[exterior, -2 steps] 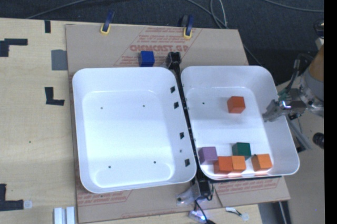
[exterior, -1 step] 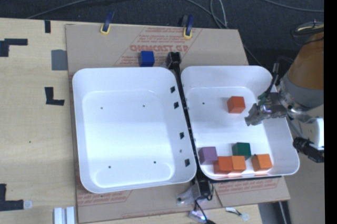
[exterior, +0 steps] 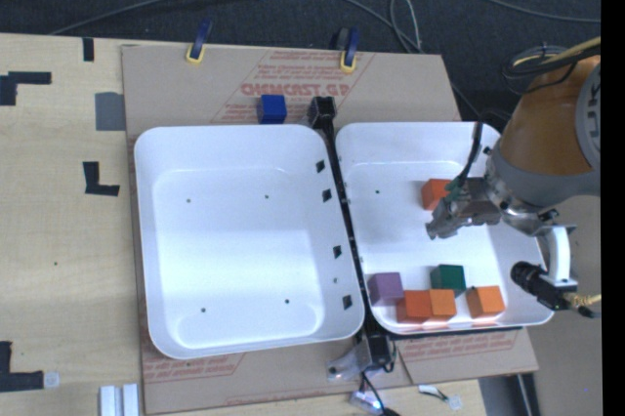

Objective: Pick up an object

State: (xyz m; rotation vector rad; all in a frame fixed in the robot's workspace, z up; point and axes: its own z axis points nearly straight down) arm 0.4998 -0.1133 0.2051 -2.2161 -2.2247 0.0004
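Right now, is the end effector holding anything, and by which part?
Cannot be told. The end effector sits right beside an orange block in the right bin; no grip is visible.

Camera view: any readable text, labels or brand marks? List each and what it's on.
"CHEMCAST G.P.", red print on the cardboard sheet behind the two bins; the last letters are partly covered by a black clip, so that ending is uncertain.
Smaller red print above and below that line: too blurred to read.
Red print on the cardboard's front edge, near the left bin: too small to read.

White bins (exterior: 234, 160), orange blocks (exterior: 427, 305), one purple (exterior: 385, 286), one green (exterior: 448, 277) (blue cube (exterior: 271, 107) outside)
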